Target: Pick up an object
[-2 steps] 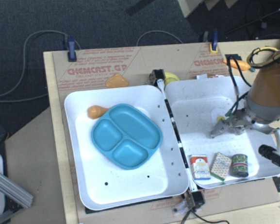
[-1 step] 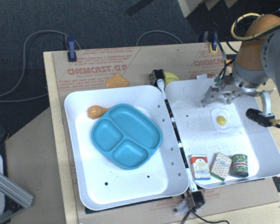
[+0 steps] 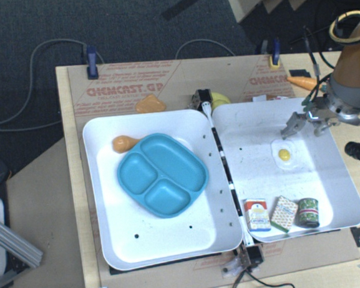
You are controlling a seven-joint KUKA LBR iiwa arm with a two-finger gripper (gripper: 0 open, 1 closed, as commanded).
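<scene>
Bins sit side by side on the bench, and the spread of things in them explains where the arm is. The left bin (image 3: 113,240) holds a blue tray (image 3: 162,173) lying at a slant, with an orange drumstick-shaped toy (image 3: 125,142) touching its upper left edge; nothing there is near the arm. The right bin (image 3: 333,177) carries the likelier targets: a fried-egg toy (image 3: 284,156) lies flat near its middle, and along the lower wall a small carton (image 3: 257,215), a packet (image 3: 284,213) and a green can (image 3: 309,213) rest close together in a row.

The gripper (image 3: 304,122) hangs over the upper part of the right bin, up and to the right of the egg and apart from it. Its fingers look spread, with nothing between them, which suits an approach rather than a carry. The egg is the nearest thing, so it is probably the one to be picked, though being flat it gives the fingers little to close on. The three packed items would be awkward too, since each crowds its neighbour.

Outside the bins, an orange lump (image 3: 150,104), a yellow toy (image 3: 219,100) and a carrot (image 3: 302,82) lie on the board beyond the far walls, out of play.
</scene>
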